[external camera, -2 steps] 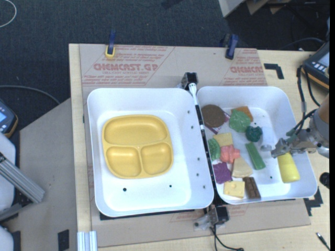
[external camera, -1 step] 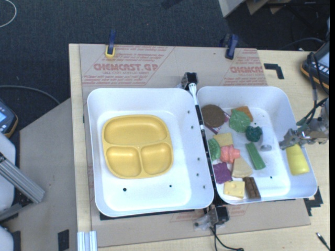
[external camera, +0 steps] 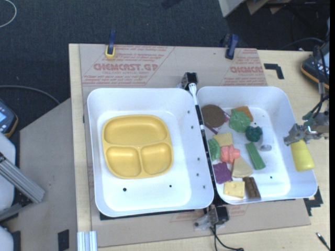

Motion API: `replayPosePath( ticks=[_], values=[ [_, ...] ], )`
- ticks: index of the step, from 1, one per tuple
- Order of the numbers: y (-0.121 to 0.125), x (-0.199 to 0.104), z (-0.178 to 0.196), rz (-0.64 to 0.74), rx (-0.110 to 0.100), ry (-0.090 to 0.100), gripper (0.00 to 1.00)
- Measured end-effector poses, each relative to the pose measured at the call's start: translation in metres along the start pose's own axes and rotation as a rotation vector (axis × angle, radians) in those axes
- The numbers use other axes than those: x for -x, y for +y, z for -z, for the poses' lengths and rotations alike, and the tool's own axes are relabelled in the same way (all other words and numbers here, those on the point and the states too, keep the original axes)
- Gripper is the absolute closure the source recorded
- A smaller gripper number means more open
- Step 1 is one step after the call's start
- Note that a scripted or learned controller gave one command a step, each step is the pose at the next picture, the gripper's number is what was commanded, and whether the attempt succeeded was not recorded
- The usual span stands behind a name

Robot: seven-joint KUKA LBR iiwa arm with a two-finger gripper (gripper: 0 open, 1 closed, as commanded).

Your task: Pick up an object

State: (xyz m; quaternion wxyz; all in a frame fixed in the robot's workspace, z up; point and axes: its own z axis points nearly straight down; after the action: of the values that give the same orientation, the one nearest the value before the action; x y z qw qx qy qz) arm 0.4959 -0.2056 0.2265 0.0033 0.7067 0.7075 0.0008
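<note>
At the right edge of the right bin (external camera: 282,101) my tool (external camera: 298,134) sits low over the rim, reaching in from the right; I cannot tell its state from this slant, too small and dark. Just below it, touching or nearly so, a yellow cylinder (external camera: 302,156) lies on the bin's right wall, tilted along the slope. Could be the pick target, but nothing shows it clamped, so I don't call it held. Rest of the candidates are bunched toward the bin's left half: brown disc (external camera: 212,115) far left, green lumpy piece (external camera: 239,121) and dark teal ball (external camera: 254,134) mid, pink piece (external camera: 229,153), green bar (external camera: 255,156), purple block (external camera: 221,172), yellow block (external camera: 234,189) and brown bar (external camera: 252,188) near edge. Clutter is tight there, so working the lone cylinder at the wall makes sense, less collision. Left bin (external camera: 104,101) carries a yellow divided tray (external camera: 137,144), likely the drop side. Both bins sit on the bench (external camera: 84,77), clamped at the far edge. Pick looks not yet done.
</note>
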Motion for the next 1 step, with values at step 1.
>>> replayPosePath(
  ticks=[1],
  values=[
    [0.0087, -0.0564, 0.0070, 0.005, -0.004, 0.005, 1.00]
  ],
)
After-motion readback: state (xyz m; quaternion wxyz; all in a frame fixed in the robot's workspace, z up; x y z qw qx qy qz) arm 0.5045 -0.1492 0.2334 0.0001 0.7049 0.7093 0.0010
